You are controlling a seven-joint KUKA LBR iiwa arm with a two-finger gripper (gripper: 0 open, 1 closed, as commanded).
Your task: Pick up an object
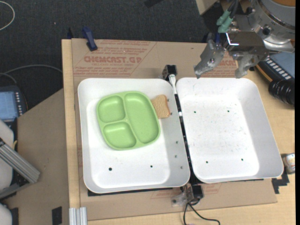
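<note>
Nothing is picked yet: the two-finger gripper (224, 68) hangs above the right white bin's (262, 168) far rim, jaws apart and holding nothing. The green three-compartment plastic plate (128, 120) and tan cracker-like piece (161, 106) lie in the left white bin (131, 175).

The arm came in from the two o'clock corner of the camera view, its broad grey wrist housing with the orange band cut off by the top edge at about one o'clock. Below the housing sat a boxy metal wrist block with a green cable fitting on its nine o'clock side. From that block the gripper (222, 67) hung down and pointed toward six o'clock. Its two grey fingers stood spread well apart, one finger (206, 62) slanting down toward seven o'clock, the other finger (243, 65) at the three o'clock side of it. Nothing lay between them. The whole hand was poised high, around one o'clock.
</note>
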